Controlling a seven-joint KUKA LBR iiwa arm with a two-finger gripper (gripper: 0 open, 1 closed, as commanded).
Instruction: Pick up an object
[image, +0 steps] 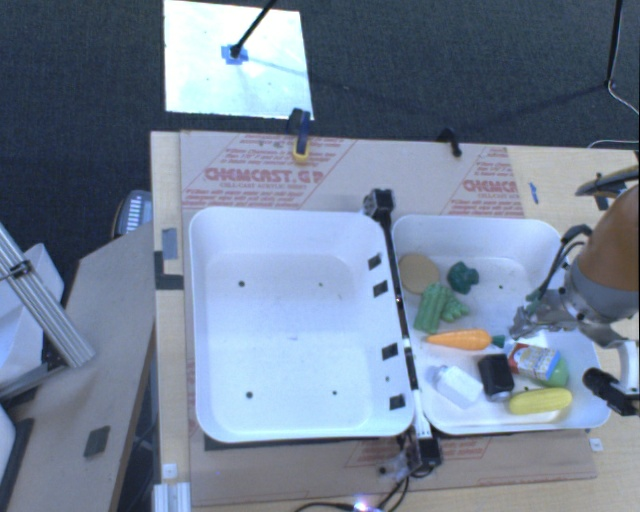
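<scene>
The right bin (500, 240) holds the loose objects. A tan round disc (419, 271) lies near its back left, with a dark green lump (462, 276) beside it. Below them are a light green ridged piece (437, 306) and an orange carrot (460, 340). Along the front lie a white bottle (457, 384), a black block (495, 375), a yellow oblong piece (540, 402) and a small red, white and green pack (538, 362). My gripper (528, 322) hangs low over the right half of the bin, just above that pack and right of the carrot's tip.
The left bin (295, 320) is a plain white tray beside the right one, split from it by a black hinged divider (392, 300). Both rest on a cardboard sheet (270, 170). The arm's grey body and orange band (610, 265) cover the right bin's right wall.
</scene>
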